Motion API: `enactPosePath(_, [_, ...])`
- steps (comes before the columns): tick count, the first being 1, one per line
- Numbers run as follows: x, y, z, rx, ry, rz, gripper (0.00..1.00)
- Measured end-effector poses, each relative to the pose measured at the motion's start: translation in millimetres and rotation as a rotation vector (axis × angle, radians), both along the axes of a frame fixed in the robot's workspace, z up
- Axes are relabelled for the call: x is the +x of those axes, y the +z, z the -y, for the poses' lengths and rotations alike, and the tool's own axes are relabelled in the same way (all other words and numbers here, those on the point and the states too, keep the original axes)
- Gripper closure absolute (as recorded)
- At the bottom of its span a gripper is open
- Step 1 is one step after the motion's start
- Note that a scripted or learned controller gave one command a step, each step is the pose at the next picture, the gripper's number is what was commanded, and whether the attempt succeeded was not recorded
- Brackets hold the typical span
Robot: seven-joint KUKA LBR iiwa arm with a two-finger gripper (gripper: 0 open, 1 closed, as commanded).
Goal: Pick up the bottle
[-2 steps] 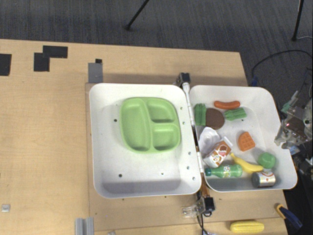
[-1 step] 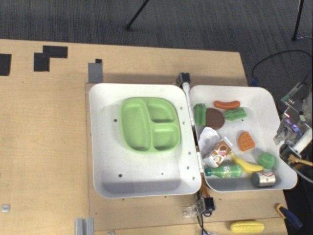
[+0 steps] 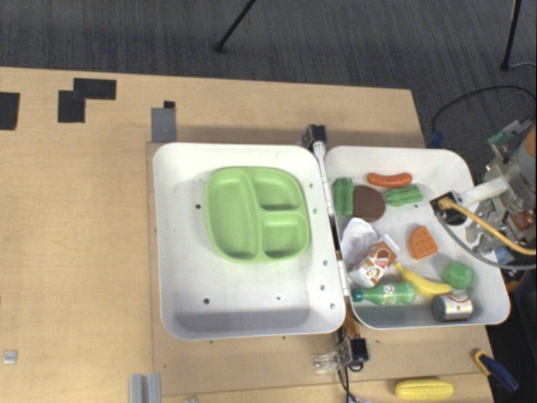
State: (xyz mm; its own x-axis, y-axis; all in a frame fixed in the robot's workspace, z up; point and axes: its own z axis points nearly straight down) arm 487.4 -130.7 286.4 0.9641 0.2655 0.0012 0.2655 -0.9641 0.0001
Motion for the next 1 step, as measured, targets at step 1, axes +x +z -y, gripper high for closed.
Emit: enactPosePath(1, [-0.7, -35.9, 34.7, 0.001, -0.036, -0.002, 1.0])
